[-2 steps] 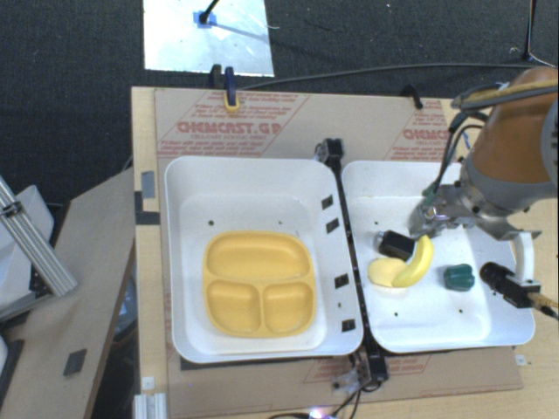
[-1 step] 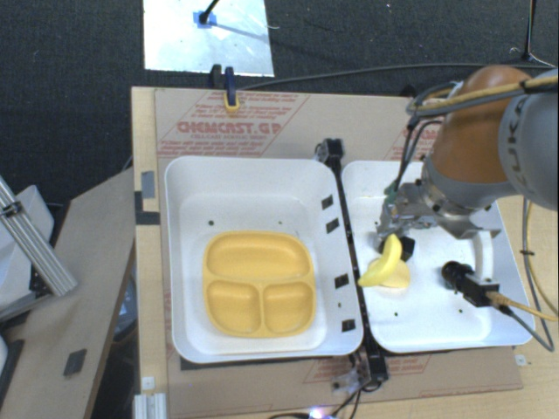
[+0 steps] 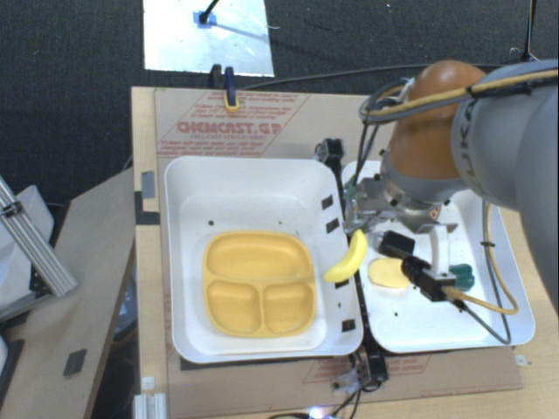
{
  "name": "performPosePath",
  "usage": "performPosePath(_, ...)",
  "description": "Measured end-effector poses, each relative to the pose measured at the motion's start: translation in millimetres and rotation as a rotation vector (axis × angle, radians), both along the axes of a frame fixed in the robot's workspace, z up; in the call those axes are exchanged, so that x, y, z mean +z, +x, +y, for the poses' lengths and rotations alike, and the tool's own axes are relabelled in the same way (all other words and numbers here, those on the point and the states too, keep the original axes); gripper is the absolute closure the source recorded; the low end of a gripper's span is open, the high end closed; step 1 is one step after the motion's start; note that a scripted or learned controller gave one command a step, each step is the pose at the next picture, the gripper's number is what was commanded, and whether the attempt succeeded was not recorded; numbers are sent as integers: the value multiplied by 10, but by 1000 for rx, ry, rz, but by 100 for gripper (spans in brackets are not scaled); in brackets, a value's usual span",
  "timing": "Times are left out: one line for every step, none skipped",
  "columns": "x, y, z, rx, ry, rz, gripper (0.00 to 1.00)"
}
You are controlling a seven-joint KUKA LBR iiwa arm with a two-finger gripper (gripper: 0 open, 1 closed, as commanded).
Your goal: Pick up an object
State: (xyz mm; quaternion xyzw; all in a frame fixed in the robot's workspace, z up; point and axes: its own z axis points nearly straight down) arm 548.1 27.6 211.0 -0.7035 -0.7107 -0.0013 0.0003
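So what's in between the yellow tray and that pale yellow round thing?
In the camera view, the banana lies between the yellow divided tray and the pale yellow disc, straddling the rims where both bins meet.

yellow banana [image 3: 348, 259], across bins' shared rim

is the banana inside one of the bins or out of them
Neither fully in nor out: the banana lies across the divide between the left bin and right bin.
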Motion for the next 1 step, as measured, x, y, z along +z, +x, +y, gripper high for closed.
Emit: performPosePath(-54, 111, 505, 0, 0, 0, 100)
